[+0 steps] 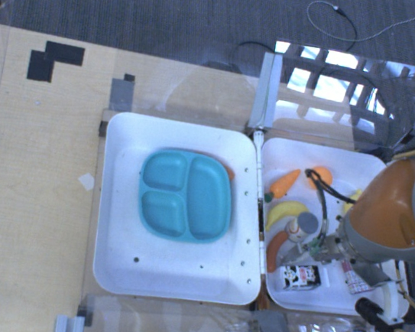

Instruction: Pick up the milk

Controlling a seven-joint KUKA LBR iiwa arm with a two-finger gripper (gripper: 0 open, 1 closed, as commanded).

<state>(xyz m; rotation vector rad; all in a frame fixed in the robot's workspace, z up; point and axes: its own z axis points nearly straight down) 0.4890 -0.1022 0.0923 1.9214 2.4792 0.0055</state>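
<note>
The milk (301, 276) is a small white carton with black cow patches, lying on its side near the front edge of the right bin (347, 161). My gripper (310, 246) hangs low in that bin just behind the carton, at the end of the grey arm with its orange band (390, 208). The view shows nothing held in the gripper. The arm's bulk hides the right part of the bin.
The right bin also holds a carrot (284, 182), an orange piece (321, 174), a banana (287, 210) and a reddish sausage (275, 250) left of the gripper. The left bin (116, 209) holds a blue divided plate (186, 195). Cables run beside the arm.
</note>
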